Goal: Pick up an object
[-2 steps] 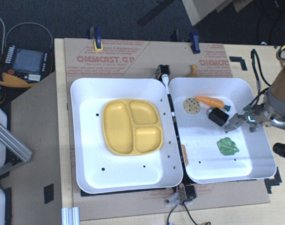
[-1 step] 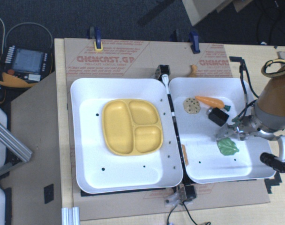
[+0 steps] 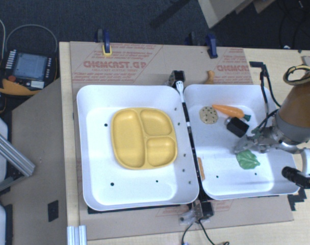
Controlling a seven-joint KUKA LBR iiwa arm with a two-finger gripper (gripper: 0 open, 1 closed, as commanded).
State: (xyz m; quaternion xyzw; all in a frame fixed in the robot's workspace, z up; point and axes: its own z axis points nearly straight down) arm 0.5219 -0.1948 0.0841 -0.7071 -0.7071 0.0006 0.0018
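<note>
Arm [image 3: 298,111] reaching from right, tool [image 3: 245,148] low

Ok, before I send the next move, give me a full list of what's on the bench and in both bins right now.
left bin: 1, white, left half of the bench
right bin: 1, white, right half of the bench
divided plate: 1, yellow, three compartments, middle of the left bin
cookie: 1, tan with dark spots, upper left of the right bin
carrot: 1, orange, just right of the cookie
black block: 1, black, below the carrot
leafy piece: 1, green, lower right of the right bin
clamps: 2, blue, bench's far edge
pendant: 1, grey and orange, off the bench's left
gripper: 1, grey, just above the leafy piece
</note>
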